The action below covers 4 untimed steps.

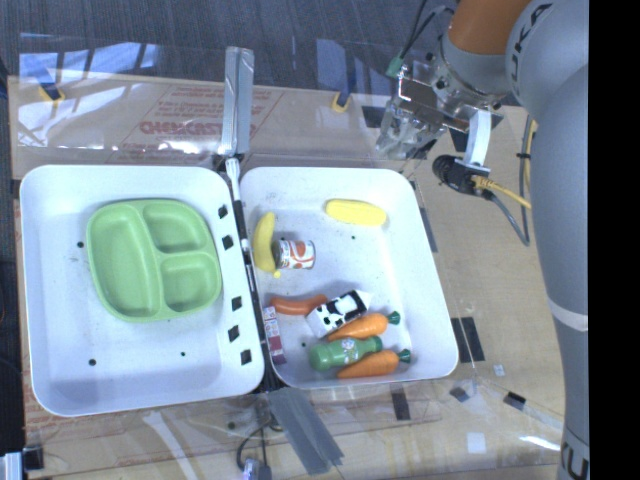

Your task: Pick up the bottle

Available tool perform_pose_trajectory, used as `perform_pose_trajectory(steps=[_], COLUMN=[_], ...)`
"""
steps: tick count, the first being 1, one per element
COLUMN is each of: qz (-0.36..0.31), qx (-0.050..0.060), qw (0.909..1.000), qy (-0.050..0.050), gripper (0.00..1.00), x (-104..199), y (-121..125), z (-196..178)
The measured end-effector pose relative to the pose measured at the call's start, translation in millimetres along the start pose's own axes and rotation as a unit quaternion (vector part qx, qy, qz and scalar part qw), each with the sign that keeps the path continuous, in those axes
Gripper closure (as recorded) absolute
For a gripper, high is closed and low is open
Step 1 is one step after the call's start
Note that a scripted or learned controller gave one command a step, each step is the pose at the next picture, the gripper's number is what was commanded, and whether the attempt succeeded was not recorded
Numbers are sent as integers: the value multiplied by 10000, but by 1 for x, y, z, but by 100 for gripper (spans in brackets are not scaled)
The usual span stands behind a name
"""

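Note:
A small green bottle (343, 353) with a white label lies on its side near the front edge of the right bin (420, 268), wedged between two carrots. My gripper (402, 140) hangs above the far right corner of that bin, well away from the bottle. Its translucent fingers point down beyond the bin's back rim, and nothing shows between them.
The right bin also holds a banana (264, 242), a small can (295, 254), a yellow lemon-like piece (355, 212), a black-and-white cow toy (336, 311), a sausage (294, 306) and two carrots (360, 326). A green divided plate (155, 258) lies in the left bin (60, 368).

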<state>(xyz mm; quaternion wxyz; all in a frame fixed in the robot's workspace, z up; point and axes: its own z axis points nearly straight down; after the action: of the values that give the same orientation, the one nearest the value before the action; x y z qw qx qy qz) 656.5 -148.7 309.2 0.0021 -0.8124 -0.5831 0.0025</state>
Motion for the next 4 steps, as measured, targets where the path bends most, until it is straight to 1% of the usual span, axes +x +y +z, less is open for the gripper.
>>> perform_pose_trajectory(steps=[1, 2, 3, 4], qz=[-13, -611, 428, 663], qx=[-28, -34, -30, 8], qw=[10000, 9981, 9991, 9978], qy=[3, 4, 5, -1], gripper=[100, 100, 100, 100], x=[-27, -44, 14, 29], y=[10, 15, -5, -10], z=[-1, -65, -93, 21])
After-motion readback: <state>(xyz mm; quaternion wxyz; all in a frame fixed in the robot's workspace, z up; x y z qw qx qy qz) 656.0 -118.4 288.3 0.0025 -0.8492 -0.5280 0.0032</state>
